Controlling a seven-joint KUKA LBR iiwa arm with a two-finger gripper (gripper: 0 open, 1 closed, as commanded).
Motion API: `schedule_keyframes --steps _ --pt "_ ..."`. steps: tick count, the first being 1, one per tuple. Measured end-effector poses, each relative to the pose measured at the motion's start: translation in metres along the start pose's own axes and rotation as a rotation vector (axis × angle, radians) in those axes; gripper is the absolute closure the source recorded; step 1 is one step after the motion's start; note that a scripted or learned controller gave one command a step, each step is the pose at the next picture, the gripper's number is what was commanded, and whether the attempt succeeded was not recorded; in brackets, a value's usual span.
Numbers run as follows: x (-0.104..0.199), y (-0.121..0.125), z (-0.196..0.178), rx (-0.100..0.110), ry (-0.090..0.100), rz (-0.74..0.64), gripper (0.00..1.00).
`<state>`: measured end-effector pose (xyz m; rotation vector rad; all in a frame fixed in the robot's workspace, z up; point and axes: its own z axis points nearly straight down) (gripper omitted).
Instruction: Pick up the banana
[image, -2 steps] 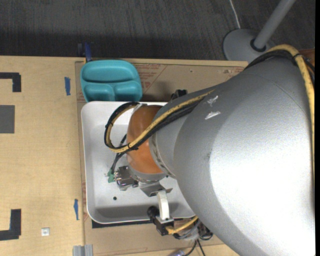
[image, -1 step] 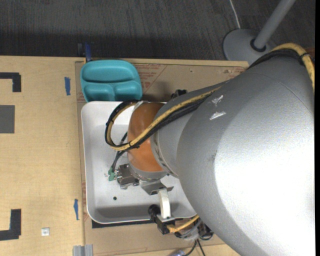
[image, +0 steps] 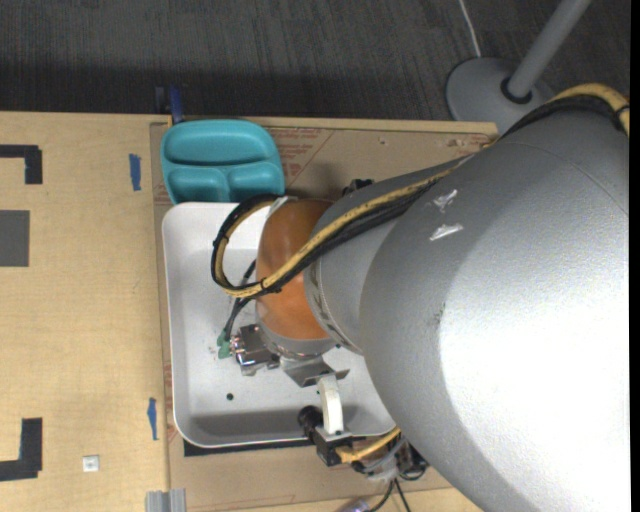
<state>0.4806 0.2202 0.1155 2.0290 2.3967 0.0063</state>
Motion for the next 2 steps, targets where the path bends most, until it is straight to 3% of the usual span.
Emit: schedule_keyframes --steps 2 --pt "0.0003 0.0005 -0.0193 -0.001 -0.001 -0.002 1.0"
